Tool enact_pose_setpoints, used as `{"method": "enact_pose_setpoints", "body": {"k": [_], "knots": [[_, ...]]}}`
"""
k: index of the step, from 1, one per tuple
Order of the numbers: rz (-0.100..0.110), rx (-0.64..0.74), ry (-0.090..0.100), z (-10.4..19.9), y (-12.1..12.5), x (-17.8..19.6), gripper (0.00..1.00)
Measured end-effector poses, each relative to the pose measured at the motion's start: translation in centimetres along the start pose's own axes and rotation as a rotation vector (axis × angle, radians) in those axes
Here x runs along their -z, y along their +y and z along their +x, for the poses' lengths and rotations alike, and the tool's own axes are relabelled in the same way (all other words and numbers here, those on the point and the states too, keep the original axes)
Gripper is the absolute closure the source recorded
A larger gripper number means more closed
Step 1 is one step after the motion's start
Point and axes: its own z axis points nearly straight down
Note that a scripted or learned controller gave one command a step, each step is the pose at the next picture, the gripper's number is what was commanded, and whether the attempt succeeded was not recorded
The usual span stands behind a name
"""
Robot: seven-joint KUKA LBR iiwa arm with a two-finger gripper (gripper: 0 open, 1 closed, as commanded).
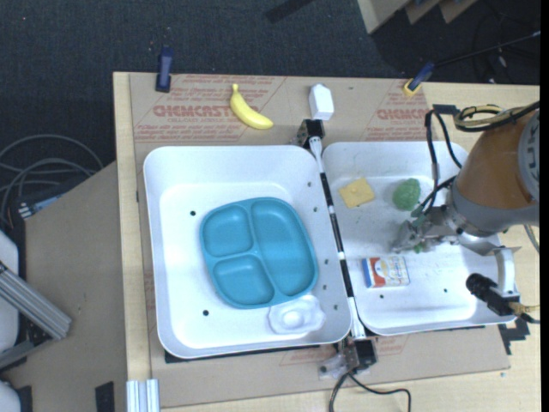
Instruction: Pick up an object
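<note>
Right now I have the gripper (415,235) down inside the right bin (446,309), near its middle, with the grey arm (497,197) and its orange band coming in over the bin's right side. From this slanted view I cannot tell how the tool is set, and I see nothing held in it.

Just above the gripper, toward the far wall, sits a green ball (407,193), close to the tool but apart from it as far as I can judge. Left of the ball lies a yellow block (357,192), tilted a little. Below and left of the gripper a small card (384,272) with red, white and blue print lies flat on the bin floor, near the tool.

Across the divider, the left bin (171,230) holds a blue tray (257,251) with three sections, lying at a slant. A clear plastic cup (293,318) rests against the tray's near corner, touching it.

Outside the bins, on the cardboard bench top (206,110), a banana (247,111) lies beyond the left bin, and a white box (321,101) sits near the gap between the two bins.
</note>
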Motion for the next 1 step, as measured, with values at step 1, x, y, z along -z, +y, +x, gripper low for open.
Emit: {"method": "enact_pose_setpoints", "body": {"k": [1], "knots": [[-0.003, 0.004, 0.001, 7.30, 6.75, 9.16, 1.00]]}}
